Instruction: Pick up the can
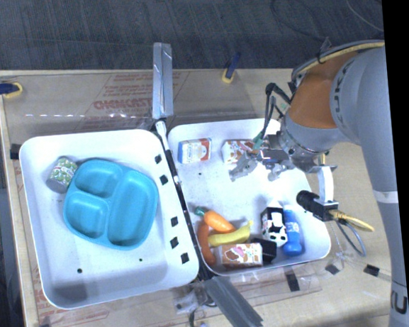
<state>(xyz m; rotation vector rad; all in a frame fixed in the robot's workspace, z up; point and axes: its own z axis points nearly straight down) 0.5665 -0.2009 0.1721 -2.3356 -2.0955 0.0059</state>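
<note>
1. My claw (249, 164) hangs low in the right bin (308, 251), upper part; I cannot tell its state.
2. A packet (237, 149) is just beside it.
3. The can (61, 172) lies in the left bin (101, 282), touching the blue tray (112, 203).

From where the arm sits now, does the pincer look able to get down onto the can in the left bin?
Probably yes. The can lies on its side in the left bin's far corner, open from above, though the blue plate crowds it. The pincer is over the right bin.

Bench (78, 99) with two white bins (51, 279) side by side
</note>
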